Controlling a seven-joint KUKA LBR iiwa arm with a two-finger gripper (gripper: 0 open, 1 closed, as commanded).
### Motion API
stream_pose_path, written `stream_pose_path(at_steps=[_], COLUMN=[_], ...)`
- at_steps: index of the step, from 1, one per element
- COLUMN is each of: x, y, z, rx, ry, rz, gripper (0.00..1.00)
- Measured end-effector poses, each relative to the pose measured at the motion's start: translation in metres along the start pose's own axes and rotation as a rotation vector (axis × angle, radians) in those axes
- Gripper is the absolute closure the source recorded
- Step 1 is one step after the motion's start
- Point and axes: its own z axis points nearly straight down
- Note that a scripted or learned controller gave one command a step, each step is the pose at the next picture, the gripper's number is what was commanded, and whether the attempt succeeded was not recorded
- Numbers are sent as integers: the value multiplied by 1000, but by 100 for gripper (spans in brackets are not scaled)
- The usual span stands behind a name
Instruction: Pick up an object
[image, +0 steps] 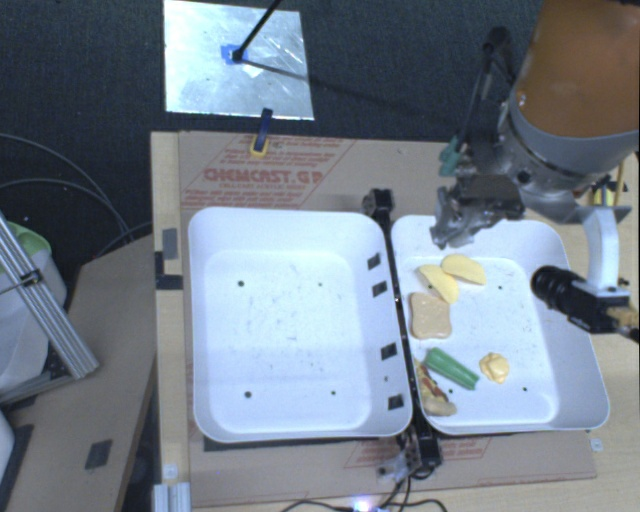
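Arm: grey wrist with the orange band (585, 60) fills the upper right, closest to the lens, reaching in over the right bin's far edge.
Gripper: (452, 232) hangs above the far left corner of the right bin, tips just above the bin's rim area. Fingers too blurred and dark to read, cannot tell if spread or pressed together. Nothing visible between them.
Right bin: (560, 410) white, shallow, holds all the loose objects, clustered in its left half.
Yellow pieces: two pale yellow wedges (452, 275) touching each other, just below the gripper, nearest of the objects to it.
Tan slab: (431, 317) flat, toast-like, just nearer the camera than the wedges, close to the divider.
Green piece: (452, 368) elongated, lying diagonally, between the tan slab and the bin's near wall.
Small yellow lump: (493, 367) just right of the green piece, apart from it.
Brown piece: (436, 393) irregular, tan and reddish, against the left wall near the near corner, touching or almost touching the green piece's end.
Left bin: (290, 330) white with dark specks on its floor.
Bench: cardboard sheet (290, 172) under both bins, red lettering on it.
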Motion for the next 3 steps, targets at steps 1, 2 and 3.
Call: stream_pose_path(at_steps=[1, 2, 3], x=[-3, 15, 48], y=[1, 0, 0], z=[-13, 28, 101], rx=[-6, 1, 6], ry=[0, -1, -2], rz=[1, 4, 3], gripper=[100, 100, 100])
